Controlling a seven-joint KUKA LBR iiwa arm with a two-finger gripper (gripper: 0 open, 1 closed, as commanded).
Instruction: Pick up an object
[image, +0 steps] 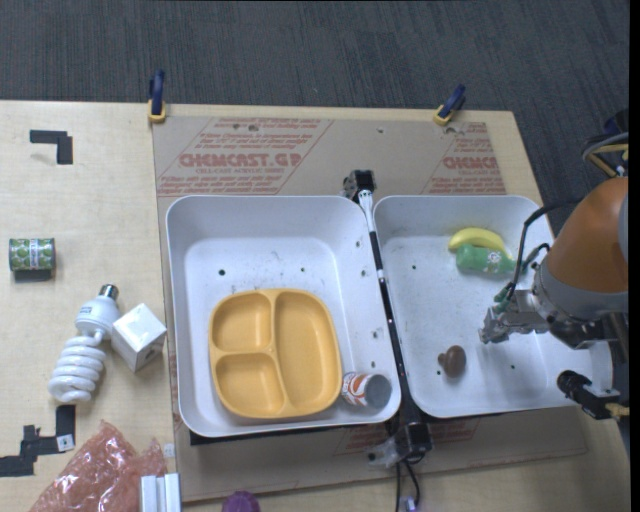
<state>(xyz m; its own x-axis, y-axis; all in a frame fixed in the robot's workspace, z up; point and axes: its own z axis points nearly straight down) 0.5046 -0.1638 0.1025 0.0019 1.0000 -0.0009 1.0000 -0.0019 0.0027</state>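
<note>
Reaching in from the right, the arm (590, 250) has its gripper (503, 322) low over the right bin (430, 230), just right of a small brown lump (453, 360) on the bin floor and below a banana (477, 238) and a green toy (484, 260) that lie touching near the far wall. The gripper sits apart from all three, and nothing shows between its tips; how wide they stand is too blurred to tell, so I cannot say. Its place suggests it is lining up on the brown lump, the nearest loose thing. The left bin (200, 240) holds a yellow divided plate (274, 352) with a small cup (366, 389) tipped against its corner. The brown board (250, 150) under the bins reads "CHEMCAST" in red. Off to the left lie a spiral bulb (80, 357), a white cube (138, 335) and a green can (31, 255), its label unreadable.
</note>
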